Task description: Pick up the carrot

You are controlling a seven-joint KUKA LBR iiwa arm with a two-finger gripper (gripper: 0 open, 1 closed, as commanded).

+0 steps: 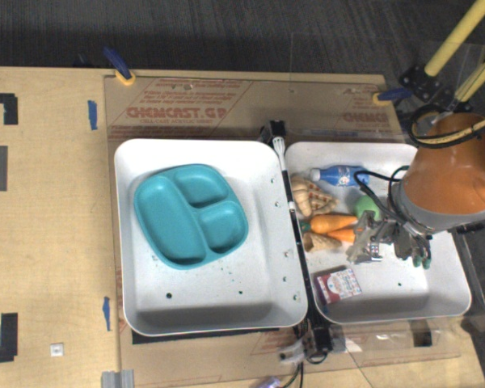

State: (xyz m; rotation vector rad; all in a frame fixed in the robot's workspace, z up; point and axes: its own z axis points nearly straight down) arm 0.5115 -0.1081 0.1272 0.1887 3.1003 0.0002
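The orange carrot [333, 225] lies in the right bin [436, 297], near its left wall, with its green top pointing left. My gripper [370, 241] hangs just right of the carrot's thick end, low over the bin floor. Its metal fingers [360, 247] sit beside the carrot, not around it. Nothing shows between them. The orange wrist band sits above and to the right.
A teal divided plate [191, 213] lies in the left bin [145, 297]. In the right bin a blue-white bottle [338, 175], a tan ridged item [304, 194], a green piece [365, 205] and a small printed packet [339, 284] surround the carrot.
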